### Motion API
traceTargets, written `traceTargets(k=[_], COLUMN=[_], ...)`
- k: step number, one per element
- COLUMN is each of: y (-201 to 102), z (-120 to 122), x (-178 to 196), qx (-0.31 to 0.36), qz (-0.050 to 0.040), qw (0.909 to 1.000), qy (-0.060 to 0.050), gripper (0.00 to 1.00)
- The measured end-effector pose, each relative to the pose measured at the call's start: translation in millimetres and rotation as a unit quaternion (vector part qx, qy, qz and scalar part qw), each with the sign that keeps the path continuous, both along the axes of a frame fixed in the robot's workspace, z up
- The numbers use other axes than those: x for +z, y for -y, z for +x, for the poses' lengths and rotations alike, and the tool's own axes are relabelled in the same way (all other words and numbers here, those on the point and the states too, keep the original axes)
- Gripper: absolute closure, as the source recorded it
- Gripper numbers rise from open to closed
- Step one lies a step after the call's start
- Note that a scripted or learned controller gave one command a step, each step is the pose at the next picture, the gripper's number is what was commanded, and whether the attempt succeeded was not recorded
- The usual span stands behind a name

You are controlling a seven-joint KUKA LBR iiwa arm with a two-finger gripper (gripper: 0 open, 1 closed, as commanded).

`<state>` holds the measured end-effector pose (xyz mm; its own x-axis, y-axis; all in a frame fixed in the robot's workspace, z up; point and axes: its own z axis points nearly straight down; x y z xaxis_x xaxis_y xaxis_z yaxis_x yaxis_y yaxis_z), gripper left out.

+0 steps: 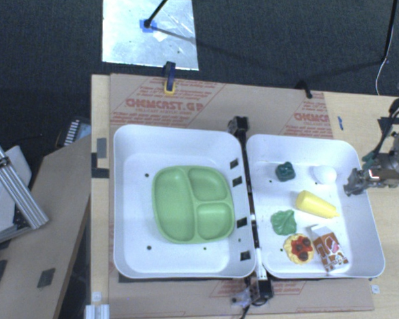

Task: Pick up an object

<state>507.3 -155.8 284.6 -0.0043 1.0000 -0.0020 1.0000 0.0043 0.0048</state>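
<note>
On tan bench (208,100), two white bins (130,186), dark floor around; pincer (357,182) state unclear.

I see the gripper (355,182) at the right bin's (363,256) three o'clock rim — yellow piece (317,205) near, at its seven o'clock.

Loose objects, right bin, right half of frame
Dark green block (285,171) and white egg (325,174) at top; yellow wedge (316,205) centre, lying tilted; green leaf (283,221) left; pizza slice (299,248) and brown-white carton (331,251), lying flat, at bottom.
</note>
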Motion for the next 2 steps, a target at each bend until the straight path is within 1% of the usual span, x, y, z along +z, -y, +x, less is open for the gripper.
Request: traceTargets(k=[1, 2], y=[-49, -103], z=[4, 26], x=[-16, -21], qx=[0.002, 0.003], qz=[0.0013, 0.0015], qw=[1.0000, 1.0000], qy=[-0.001, -0.001], gripper=[1.00, 1.00])
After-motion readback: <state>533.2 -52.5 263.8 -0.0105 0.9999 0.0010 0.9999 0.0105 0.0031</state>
